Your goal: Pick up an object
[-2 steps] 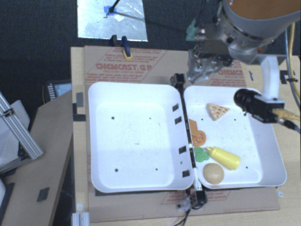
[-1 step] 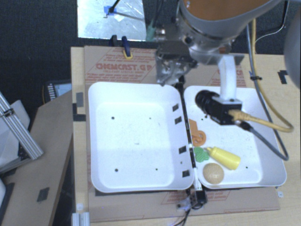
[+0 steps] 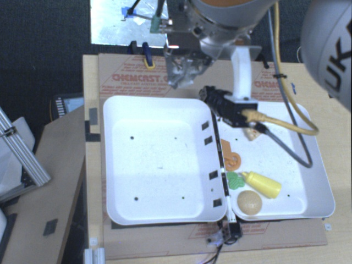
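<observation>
Camera view, gripper (image 3: 181, 73) above left bin (image 3: 118, 147), yellow bottle (image 3: 264, 183) right

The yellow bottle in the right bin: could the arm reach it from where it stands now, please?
Probably yes. The yellow bottle lies uncovered on the right bin floor, open from above, though a tan ball and green piece crowd its near side.

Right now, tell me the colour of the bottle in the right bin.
Yellow: the bottle shows best in the camera view, lying beside a tan ball.
</observation>
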Robot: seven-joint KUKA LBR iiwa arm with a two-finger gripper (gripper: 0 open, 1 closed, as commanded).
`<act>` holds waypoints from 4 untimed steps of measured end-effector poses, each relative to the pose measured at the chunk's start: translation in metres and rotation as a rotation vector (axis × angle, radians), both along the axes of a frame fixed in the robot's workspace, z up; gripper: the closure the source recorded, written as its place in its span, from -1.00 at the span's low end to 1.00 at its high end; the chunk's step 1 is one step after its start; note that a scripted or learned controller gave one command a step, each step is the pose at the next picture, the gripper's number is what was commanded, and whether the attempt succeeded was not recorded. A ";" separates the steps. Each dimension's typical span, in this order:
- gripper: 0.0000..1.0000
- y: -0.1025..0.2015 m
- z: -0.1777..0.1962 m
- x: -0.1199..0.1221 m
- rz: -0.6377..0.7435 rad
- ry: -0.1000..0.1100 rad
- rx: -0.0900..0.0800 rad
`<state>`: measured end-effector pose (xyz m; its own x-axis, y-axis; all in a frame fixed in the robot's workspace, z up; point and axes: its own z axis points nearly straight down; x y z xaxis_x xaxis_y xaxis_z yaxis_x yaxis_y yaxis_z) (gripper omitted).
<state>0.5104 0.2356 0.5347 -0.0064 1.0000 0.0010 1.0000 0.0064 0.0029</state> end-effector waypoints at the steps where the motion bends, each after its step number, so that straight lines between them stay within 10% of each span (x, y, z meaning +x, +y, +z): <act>1: -1.00 -0.001 0.000 -0.001 -0.001 0.001 0.000; 2: 1.00 -0.001 0.012 -0.001 0.004 -0.001 0.001; 3: -1.00 -0.001 0.011 -0.001 0.005 0.000 0.001; 4: 1.00 -0.001 0.023 0.000 0.009 -0.003 0.003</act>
